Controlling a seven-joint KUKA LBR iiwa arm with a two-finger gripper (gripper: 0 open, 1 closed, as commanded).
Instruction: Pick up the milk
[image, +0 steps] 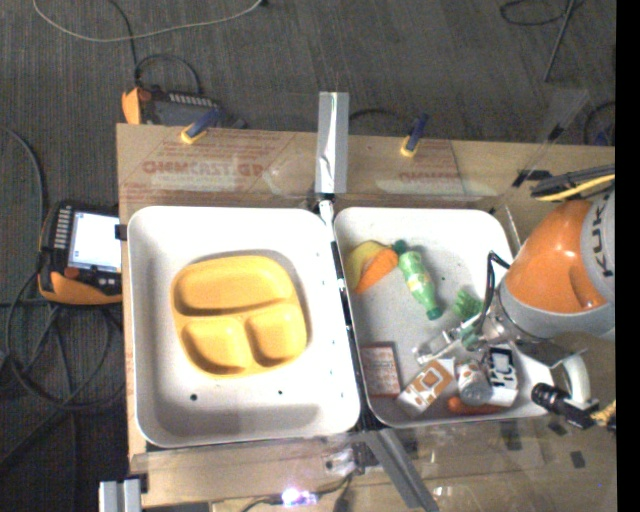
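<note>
Since the milk carton (498, 376) lies tipped beside the orange-and-white carton (428, 386), my pincer (480, 345) hovers close, perhaps touching; its spread I cannot tell.

two white bins (145, 330), smooth matt plastic, sit on a brown board (230, 170) w/ a dull woody face, upper centre. left-bin yellow tray (240, 310): moulded plastic, soft sheen. green bottle (418, 280), centre right, glossy plastic. milk (497, 377) carton, lower right, looks like printed card. arm's orange band (555, 265), right edge, smooth semi-gloss shell. floor, top of frame: rough dark carpet (300, 50).
</note>
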